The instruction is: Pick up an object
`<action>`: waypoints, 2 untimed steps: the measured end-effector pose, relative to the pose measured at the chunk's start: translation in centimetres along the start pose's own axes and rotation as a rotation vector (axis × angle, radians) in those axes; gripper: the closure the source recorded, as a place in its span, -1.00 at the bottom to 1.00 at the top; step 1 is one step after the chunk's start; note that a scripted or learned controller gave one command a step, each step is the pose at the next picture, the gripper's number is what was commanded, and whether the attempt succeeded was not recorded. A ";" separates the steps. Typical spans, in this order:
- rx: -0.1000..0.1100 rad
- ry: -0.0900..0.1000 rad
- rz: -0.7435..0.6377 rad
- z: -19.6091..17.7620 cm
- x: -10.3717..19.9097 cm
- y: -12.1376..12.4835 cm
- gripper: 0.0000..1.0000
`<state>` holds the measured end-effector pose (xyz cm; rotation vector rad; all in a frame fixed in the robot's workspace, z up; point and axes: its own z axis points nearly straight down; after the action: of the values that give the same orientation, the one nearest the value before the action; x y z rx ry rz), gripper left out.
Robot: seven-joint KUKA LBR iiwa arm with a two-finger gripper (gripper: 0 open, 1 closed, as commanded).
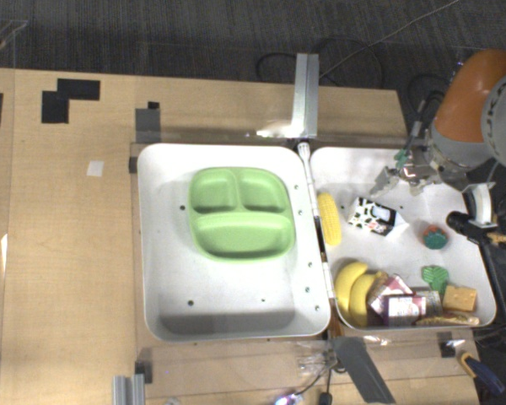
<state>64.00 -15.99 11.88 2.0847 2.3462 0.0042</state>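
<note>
My gripper hangs over the back of the right bin, under the orange-banded wrist. Its fingers look spread and hold nothing. Just in front of it and to the left lies a black-and-white patterned object. A yellow corn cob lies along the bin's left wall. A teal round piece and a small green piece sit to the right. Along the front lie a banana, a dark red bottle and a tan block.
The left bin holds a green divided plate. A metal divider separates the two bins. A metal post rises behind them. Black arm hardware and cables crowd the right bin's right edge.
</note>
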 end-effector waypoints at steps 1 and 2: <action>0.000 0.000 0.033 1.1 1.2 -0.9 -1.00; -0.005 0.000 0.114 3.2 2.5 3.5 -1.00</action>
<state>67.24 -13.11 8.67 2.2124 2.2214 0.0100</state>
